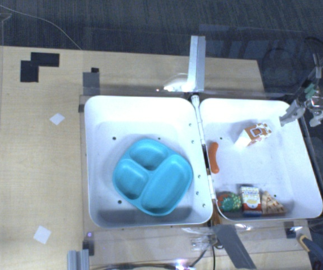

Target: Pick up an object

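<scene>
Front row of right bin: three small things lie along the near wall of the right bin (pixel 313 204) — a dark green and brown lump (pixel 228 201) at the left, a yellow and red carton (pixel 250 199) in the middle, touching it, and a tan patterned packet (pixel 272 204) at the right.
Orange piece: a slim orange sausage-shaped item (pixel 213 157) lies lengthwise just beside the divider between the bins, on the right bin's side.
White and orange box: a small box (pixel 254 134) sits tilted in the far half of the right bin, well apart from the front row.
Left bin: the left bin (pixel 102 122) carries a blue divided plate (pixel 152 176) with three compartments, lying flat toward the near side.
Gripper: the gripper (pixel 297 110) hangs at the far right corner of the right bin, over its rim, with grey metal parts of the arm trailing off to the right; how far it is parted I cannot tell from this angle, and nothing is seen held in it.
Gripper and objects: it is near the white and orange box yet apart from it, and well apart from the front row.
Table: the pale wood table (pixel 32 167) bears both bins, with black squares (pixel 37 65) at its far left.
</scene>
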Controlling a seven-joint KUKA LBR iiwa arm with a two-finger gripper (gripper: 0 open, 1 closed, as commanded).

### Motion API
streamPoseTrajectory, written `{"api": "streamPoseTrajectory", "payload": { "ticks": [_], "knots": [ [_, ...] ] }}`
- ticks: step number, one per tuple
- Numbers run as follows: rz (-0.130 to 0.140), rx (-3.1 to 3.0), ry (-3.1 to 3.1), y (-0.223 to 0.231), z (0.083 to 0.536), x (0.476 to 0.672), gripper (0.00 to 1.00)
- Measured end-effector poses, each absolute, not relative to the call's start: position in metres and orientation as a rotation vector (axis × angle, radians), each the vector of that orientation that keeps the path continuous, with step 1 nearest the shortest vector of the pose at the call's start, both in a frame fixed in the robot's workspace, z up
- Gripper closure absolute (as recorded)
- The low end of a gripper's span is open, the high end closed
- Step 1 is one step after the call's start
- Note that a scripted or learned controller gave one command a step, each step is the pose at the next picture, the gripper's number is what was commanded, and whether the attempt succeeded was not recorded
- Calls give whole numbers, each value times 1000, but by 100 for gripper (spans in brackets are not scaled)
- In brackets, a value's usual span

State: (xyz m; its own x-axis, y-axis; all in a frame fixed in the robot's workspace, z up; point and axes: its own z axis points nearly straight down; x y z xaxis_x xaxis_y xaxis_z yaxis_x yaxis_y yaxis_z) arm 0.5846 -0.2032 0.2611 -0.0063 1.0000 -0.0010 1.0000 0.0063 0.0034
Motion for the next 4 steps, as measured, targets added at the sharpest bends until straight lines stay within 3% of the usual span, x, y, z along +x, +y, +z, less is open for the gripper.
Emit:
{"api": "streamPoseTrajectory", "payload": {
  "ticks": [1,2,3,4],
  "knots": [
    [7,2201,2230,-202,273,587,100],
    [7,2201,2231,-202,273,587,0],
    [1,2401,2025,-206,159,547,0],
    [9,2434,1974,-187,88,558,0]
  ]
}}
